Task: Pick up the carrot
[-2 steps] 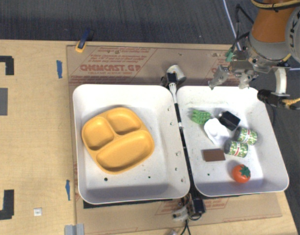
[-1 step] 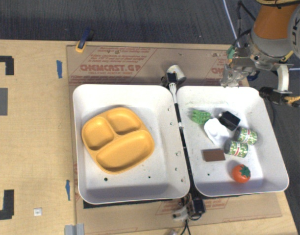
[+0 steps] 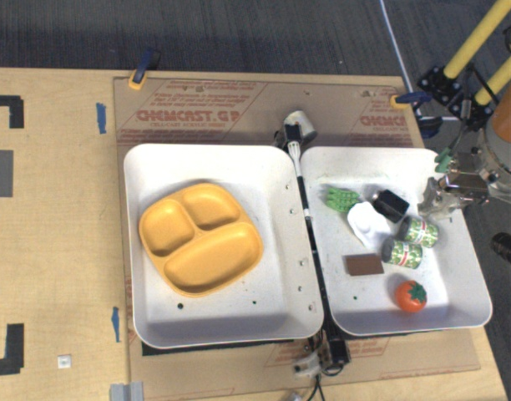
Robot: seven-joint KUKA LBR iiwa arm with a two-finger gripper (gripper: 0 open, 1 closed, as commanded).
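**Reaching the carrot in the right bin's near corner**

Stubby orange toy carrot with a green leafy top (image 3: 411,296): lying in the near right corner of the right-hand shallow white bin (image 3: 468,307), close to the wall, apart from everything else. Nearest neighbours: a flat brown rectangular block (image 3: 363,265) to its left, and two green-and-white printed cans (image 3: 412,243) just beyond it. Metal end effector (image 3: 437,199) poised further back, above the cans at the bin's right side; impossible to tell whether spread or pressed together.

Best to travel toward the camera, passing over the cans at height, not through them. Centre over the orange body, not the leaves. Descend straight, staying inside the corner wall. Close across the narrower width, since a rounded toy probably rolls if nudged. Lift only once gripped squarely.
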